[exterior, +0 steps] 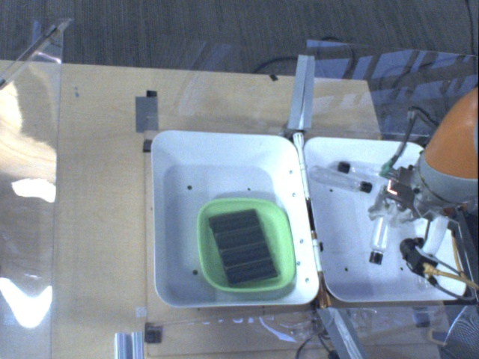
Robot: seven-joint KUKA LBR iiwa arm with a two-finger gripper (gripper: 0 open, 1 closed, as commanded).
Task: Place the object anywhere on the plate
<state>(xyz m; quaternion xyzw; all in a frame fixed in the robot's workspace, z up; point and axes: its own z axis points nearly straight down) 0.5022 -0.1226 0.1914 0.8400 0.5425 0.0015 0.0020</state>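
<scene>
A green plate (203, 239) sits in the left white bin (172, 200), toward its front. On the plate lies a dark grey ridged rectangular block (241, 247), slightly turned. My gripper (391, 199) hangs over the right bin (337, 275), just below the arm's orange band (458, 144). Directly under and in front of the gripper lies a clear tube with a black tip (379, 238), pointing toward the front. A second clear tube with black ends (338, 176) lies to the gripper's left, near the back of that bin.
A metal divider post (301, 96) rises behind the seam between the bins. Black cables (419, 256) loop at the right bin's front right corner. The wooden bench (82, 200) stretches to the left, with a small grey block (147, 113) on it.
</scene>
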